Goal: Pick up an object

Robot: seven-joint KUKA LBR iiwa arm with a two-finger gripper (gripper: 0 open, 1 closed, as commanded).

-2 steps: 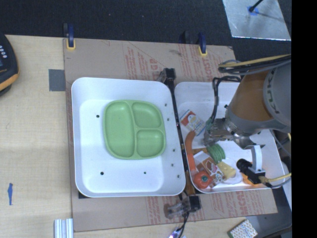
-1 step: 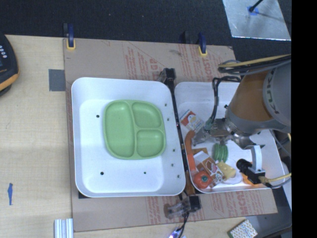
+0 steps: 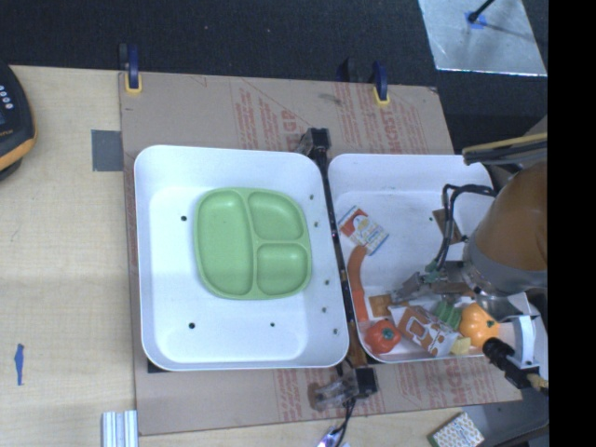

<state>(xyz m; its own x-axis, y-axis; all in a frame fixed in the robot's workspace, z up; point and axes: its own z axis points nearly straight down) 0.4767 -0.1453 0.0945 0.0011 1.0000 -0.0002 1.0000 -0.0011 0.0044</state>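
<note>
We see the hand (image 3: 424,285) low in the right bin (image 3: 400,168), just above a crowded heap at its near edge: a red tomato-like piece (image 3: 381,336), an orange fruit (image 3: 477,324), a printed carton (image 3: 421,330). We cannot tell its state. A small printed card (image 3: 363,230) lies apart toward the dividing wall, and the far half of this bin is open. The left bin (image 3: 158,250) carries a green divided plate (image 3: 251,242) at its centre, with bare floor all round. Brown cardboard (image 3: 233,110) covers the worktop (image 3: 56,250); dark floor lies beyond.
</note>
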